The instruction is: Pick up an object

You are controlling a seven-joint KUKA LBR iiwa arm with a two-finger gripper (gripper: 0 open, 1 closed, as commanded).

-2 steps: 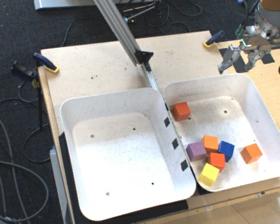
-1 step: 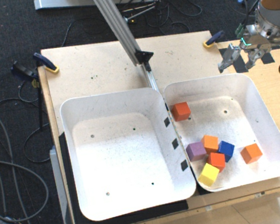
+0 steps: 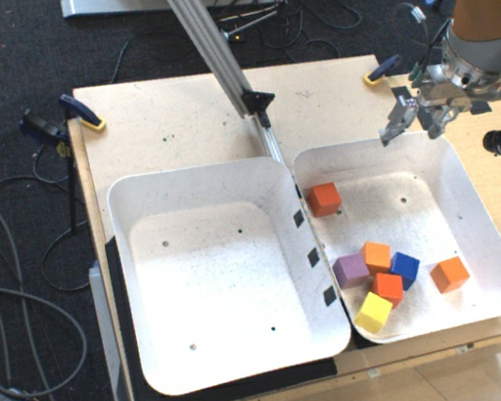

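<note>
The right bin point(image 3: 479, 204) holds several small blocks. An orange-red block point(image 3: 324, 198) sits alone near its upper left. A cluster lies lower down: a purple block point(image 3: 351, 270), an orange block point(image 3: 377, 255), a blue block point(image 3: 405, 269), a red-orange block point(image 3: 388, 288) and a yellow block point(image 3: 374, 312). Another orange block point(image 3: 449, 274) rests to their right. My gripper point(image 3: 416, 122) hangs open over the bin's far rim at the upper right, with nothing between its fingers, well away from all the blocks.
The left bin point(image 3: 146, 260) lies beside the right one. A slanted metal pole point(image 3: 210, 44) runs from the top down to the bins' dividing edge. Clamps point(image 3: 82, 113) point(image 3: 381, 71) sit at the board's far corners. Cables lie on the dark floor at left.
</note>
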